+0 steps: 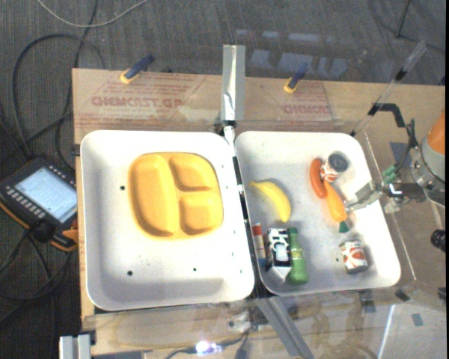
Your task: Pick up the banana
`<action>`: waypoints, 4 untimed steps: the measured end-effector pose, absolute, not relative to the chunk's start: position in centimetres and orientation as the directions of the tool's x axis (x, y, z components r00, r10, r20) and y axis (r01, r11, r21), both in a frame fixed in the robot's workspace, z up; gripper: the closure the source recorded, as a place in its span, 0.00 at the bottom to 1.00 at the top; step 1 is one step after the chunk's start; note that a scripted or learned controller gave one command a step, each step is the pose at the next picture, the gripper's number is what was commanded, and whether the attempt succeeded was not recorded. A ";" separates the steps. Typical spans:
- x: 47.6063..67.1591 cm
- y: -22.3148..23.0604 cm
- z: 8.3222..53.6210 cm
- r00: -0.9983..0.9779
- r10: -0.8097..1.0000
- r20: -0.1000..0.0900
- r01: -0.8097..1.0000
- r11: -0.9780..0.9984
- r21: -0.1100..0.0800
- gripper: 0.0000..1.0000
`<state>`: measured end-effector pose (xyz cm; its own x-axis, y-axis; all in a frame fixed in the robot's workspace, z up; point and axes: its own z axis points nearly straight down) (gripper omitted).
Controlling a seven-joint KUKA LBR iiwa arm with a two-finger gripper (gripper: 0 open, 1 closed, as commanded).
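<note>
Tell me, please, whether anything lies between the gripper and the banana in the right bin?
Yes. The gripper sits at the bin's right side, and a carrot and a red sausage-like toy lie between it and the banana further left.

Your bench (97,99), topped with a printed brown board, carries two shallow white bins side by side, their inner rims touching. You see the left bin (105,268) and the right bin (382,275) filling most of the board. Two yellow-and-blue clamps (137,69) grip its far edge, one behind each bin, with an upright metal post (231,84) between them
</note>
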<state>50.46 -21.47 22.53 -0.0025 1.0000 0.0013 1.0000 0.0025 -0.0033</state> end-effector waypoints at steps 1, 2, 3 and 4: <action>54.0 -14.3 13.3 -0.127 0.992 0.002 0.992 0.127 -0.003 0.00; 56.7 -10.2 9.0 -0.333 0.943 -0.008 0.943 0.333 0.007 0.00; 56.8 -10.2 9.0 -0.334 0.943 -0.008 0.943 0.334 0.008 0.00; 56.9 -10.1 10.0 -0.333 0.943 -0.008 0.943 0.333 0.011 1.00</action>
<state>56.87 -10.13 10.02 -0.3330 0.9429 -0.0081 0.9428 0.3331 0.0115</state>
